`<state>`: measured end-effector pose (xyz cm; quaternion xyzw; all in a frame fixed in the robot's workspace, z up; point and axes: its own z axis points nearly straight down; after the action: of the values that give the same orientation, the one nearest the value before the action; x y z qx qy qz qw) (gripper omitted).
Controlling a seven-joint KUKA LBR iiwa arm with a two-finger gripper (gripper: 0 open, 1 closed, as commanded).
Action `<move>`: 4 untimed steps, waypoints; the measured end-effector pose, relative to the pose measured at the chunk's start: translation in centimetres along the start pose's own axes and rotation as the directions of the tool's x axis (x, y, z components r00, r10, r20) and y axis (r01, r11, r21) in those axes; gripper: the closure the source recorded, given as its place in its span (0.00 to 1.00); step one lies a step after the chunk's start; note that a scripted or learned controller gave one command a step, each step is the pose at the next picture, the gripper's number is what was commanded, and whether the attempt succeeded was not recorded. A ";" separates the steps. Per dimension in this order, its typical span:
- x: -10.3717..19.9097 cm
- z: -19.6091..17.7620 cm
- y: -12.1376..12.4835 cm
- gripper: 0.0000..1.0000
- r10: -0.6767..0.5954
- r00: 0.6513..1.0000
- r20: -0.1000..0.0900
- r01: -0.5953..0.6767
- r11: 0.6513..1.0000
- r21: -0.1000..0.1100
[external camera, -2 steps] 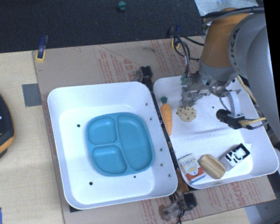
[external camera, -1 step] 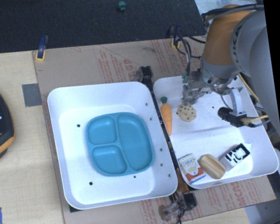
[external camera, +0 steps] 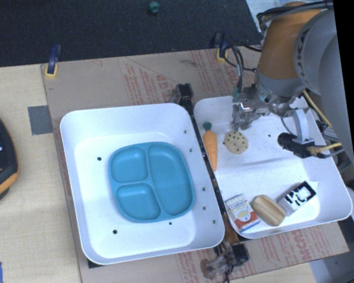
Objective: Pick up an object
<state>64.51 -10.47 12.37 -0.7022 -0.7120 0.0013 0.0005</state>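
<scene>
Hovering over the right bin (external camera: 334,213), the hand (external camera: 244,116) sits just above the cookie (external camera: 236,142); its spread cannot be told. Step in hand, by judgement: approach. Next move calls for lowering squarely onto the cookie, clear of the carrot (external camera: 211,149) beside it.

On the bench (external camera: 31,217) two bins sit side by side, the left bin (external camera: 85,183) holding a divided plate (external camera: 150,180), the right bin (external camera: 333,204) holding a carrot (external camera: 211,149) along its left wall, a cookie (external camera: 236,142) just beside it, and a small carton (external camera: 239,212), a bread roll (external camera: 268,210) and a packet (external camera: 299,196) along its near edge.
</scene>
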 end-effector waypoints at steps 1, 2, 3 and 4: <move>0.0 0.0 0.0 0.00 -0.001 1.000 0.000 0.001 1.000 0.000; 0.2 3.2 -1.5 0.00 0.010 1.000 0.001 -0.010 1.000 0.001; 0.1 2.1 -1.5 1.00 0.009 1.000 0.001 -0.009 1.000 0.001; 0.0 1.1 -1.5 1.00 0.009 1.000 0.001 -0.009 1.000 0.002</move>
<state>63.03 -10.47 11.32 -0.7053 -0.7089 0.0022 0.0007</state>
